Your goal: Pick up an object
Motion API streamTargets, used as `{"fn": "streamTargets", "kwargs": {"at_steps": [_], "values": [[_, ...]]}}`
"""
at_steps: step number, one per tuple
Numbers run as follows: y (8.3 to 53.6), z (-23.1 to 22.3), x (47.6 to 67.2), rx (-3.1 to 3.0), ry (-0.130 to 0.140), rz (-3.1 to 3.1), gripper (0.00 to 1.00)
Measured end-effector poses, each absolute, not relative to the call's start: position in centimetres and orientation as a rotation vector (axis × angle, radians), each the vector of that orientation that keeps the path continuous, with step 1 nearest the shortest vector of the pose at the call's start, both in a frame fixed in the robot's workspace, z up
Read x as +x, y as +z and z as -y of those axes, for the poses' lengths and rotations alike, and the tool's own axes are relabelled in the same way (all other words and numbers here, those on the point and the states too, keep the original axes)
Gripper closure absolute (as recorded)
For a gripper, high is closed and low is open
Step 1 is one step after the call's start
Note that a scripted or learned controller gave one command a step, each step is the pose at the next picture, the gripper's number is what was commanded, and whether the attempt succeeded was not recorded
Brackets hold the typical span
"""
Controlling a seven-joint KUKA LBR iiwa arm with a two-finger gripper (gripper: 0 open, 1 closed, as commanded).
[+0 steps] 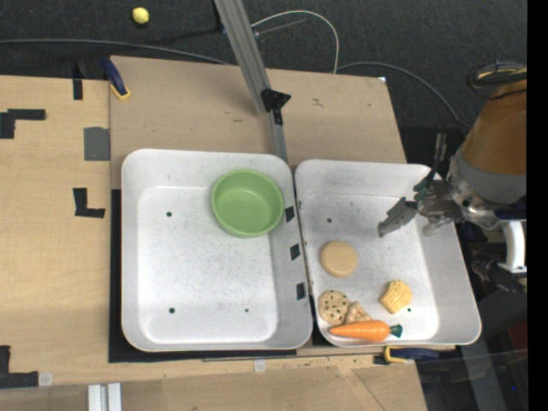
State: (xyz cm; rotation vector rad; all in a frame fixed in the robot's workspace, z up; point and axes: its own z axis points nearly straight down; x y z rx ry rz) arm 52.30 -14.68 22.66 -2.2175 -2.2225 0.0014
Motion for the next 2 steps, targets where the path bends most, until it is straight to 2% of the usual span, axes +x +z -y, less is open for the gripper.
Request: {"fn": "streamTargets", "kwargs": {"at_steps": [1, 2], "values": [[22.7, 14.7, 52.3, -2.218, 0.001, 2.222, 0.0], [18.1, 14.9, 51.7, -2.217, 0.007, 2.218, 0.0]]}}
